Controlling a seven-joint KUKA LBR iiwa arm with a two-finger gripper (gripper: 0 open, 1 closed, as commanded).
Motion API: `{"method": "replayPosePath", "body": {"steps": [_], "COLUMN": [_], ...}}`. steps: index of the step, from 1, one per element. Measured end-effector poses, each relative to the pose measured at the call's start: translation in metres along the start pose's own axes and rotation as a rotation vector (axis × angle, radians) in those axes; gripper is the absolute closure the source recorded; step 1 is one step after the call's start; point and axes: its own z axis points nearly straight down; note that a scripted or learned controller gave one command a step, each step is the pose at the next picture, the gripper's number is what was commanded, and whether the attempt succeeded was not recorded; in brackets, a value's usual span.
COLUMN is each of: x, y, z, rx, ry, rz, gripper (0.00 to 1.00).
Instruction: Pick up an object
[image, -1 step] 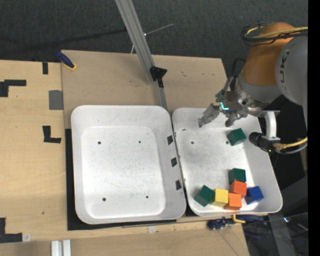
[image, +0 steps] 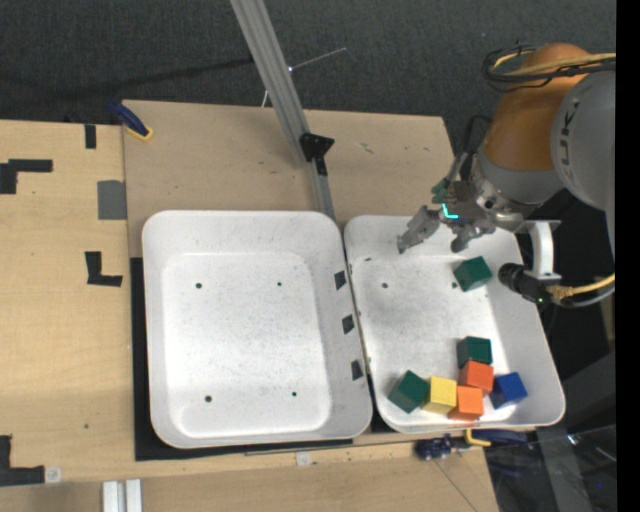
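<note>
Camera view: the gripper (image: 437, 238) hangs over the far end of the right bin (image: 395, 300), jaws spread with nothing between them. Just beside it, toward the bin's near end, a lone green block (image: 472, 272) lies tilted; it is roughly cubic, showing no clear long axis. At the bin's near end cluster green, yellow, orange and blue blocks (image: 455, 385).

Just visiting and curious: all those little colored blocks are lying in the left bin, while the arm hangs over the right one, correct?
Not quite. The camera view shows the blocks lying in the right bin, the same one the arm hangs over; the left bin holds none.
</note>
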Motion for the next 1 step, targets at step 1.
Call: {"method": "replayPosePath", "body": {"steps": [1], "x": [0.0034], "y": [0.0019], "z": [0.0642], "rx": [0.006], "ry": [0.0], "rz": [0.001], "gripper": [0.0]}}
